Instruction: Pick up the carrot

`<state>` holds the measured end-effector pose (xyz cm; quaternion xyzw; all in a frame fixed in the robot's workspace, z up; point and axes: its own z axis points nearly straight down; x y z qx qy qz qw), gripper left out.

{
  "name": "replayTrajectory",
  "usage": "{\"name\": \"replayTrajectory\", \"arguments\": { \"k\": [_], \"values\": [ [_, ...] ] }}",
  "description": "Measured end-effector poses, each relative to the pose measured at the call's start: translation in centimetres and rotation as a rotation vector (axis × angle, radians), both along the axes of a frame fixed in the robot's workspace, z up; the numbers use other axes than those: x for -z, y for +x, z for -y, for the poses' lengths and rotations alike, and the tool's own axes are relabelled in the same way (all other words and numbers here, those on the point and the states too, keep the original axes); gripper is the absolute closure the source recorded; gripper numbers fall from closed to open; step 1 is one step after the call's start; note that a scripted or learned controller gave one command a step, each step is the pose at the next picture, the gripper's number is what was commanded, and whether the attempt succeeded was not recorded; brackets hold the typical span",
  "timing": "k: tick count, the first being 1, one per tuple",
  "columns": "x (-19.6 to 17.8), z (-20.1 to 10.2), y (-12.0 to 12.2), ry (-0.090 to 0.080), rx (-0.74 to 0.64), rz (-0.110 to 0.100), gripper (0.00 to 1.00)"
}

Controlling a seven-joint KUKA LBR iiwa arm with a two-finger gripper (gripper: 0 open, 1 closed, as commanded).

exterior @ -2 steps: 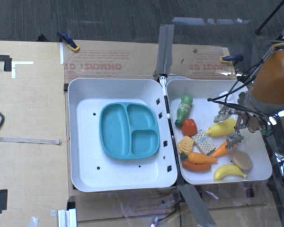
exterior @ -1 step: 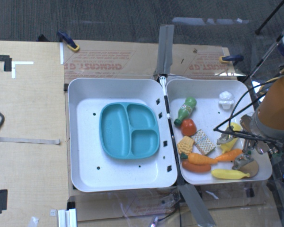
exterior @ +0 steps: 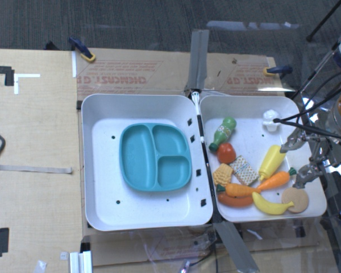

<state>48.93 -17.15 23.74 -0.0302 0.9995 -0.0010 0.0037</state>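
The gripper [exterior: 303, 164] hung at the right bin's [exterior: 247, 111] right wall, its fingers apart with nothing between them. The carrot [exterior: 274, 180] lay in that bin just left of the gripper, between the yellow bottle [exterior: 271, 161] and banana [exterior: 271, 203].

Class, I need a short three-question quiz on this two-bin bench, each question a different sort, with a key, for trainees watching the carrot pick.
1. True or false: the teal divided plate lies in the left bin.
2. The yellow banana lies: A) on the plate B) in the right bin C) on the bench.
3. Fill in: the green bottle lies just above the red ____.

Key: 1 true; 2 B; 3 tomato.

The carrot lies beside the pincer.
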Motion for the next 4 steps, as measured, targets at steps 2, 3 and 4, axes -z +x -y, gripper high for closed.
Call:
{"name": "replayTrajectory", "arguments": {
  "k": [2,3,4],
  "values": [
    [14.0,4.3,0.4,0.001,-0.596,0.007,0.00],
    [13.0,4.4,0.7,-0.004,-0.599,0.011,1.00],
    [4.3,3.7,1.5,-0.003,-0.853,0.000,1.00]
  ]
}}
